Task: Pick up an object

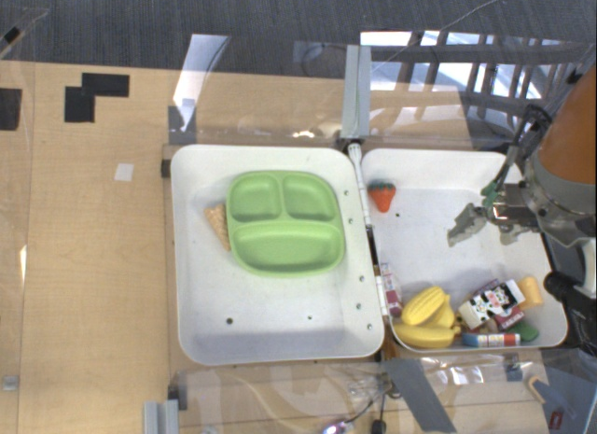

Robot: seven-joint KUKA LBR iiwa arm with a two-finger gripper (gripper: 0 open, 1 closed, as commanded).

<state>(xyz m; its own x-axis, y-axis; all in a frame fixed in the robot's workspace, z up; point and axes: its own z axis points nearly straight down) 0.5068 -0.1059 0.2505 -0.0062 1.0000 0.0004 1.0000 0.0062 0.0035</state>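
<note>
Currently the gripper [478,219] hangs over the bare middle of the right bin [420,185], reached in from the right. I see the fingers [464,228] spread apart with nothing between them, so no grasp yet.

Task only says pick up an object, so I'm judging candidates by where they sit relative to the fingers:
- The pile along the bin's near edge, below the fingers: yellow banana toy [427,334] and a yellow corn piece [423,305] lying on it, down and to the left. Banana's long axis runs roughly left-right along the bin wall; corn is tilted, pointing up-right.
- Black, white and red box [492,303] sits almost straight below the fingers, long axis slanted up to the right. A marker [492,339] lies flat just below it, axis left-right.
- Strawberry toy [381,195] is well off to the left and slightly up, alone near the divider, tip pointing down.

Left bin [201,329] holds a green divided plate [284,221] with a tan waffle-like piece [218,224] tucked at its left rim; far left of the fingers, likely out of play.

My read: clutter has slid to the near wall, so grasps there risk wall contact. Strawberry is isolated, cleanest target.
</note>
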